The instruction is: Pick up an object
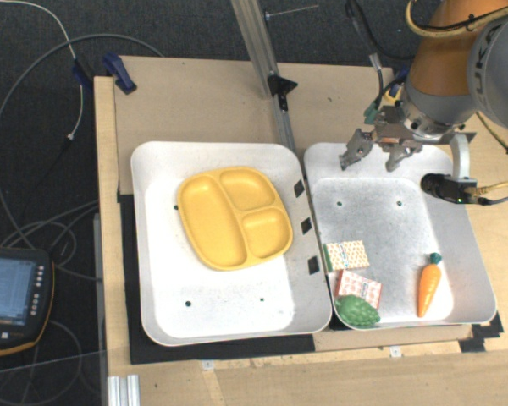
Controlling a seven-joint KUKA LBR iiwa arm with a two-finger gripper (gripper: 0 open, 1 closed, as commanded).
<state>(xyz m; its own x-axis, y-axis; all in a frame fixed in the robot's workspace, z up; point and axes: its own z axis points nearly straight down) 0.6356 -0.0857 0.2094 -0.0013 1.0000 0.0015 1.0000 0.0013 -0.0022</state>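
Carrot (428, 286) is the easiest candidate in the right bin (389, 214): an orange toy with a green top, lying nearly upright in the view near the bin's right wall and well apart from the other pieces, so the fingers could close across it without nudging anything. The remaining items crowd the near left corner of that bin, a patterned card (346, 255), a small red-and-white packet (359, 288) and a green leafy toy (357, 311) pressed together, which I judge harder to single out. The gripper (376, 151) hangs over the far edge of the right bin with its fingers spread apart and nothing between them, well away from every object; no grasp has begun. The left bin (220, 311) carries a yellow divided plate (234, 216) set at a slant, too broad and flat for an easy pinch. Print on the card and packet is too small to read, and no brand or label can be made out on the desk (195, 100).
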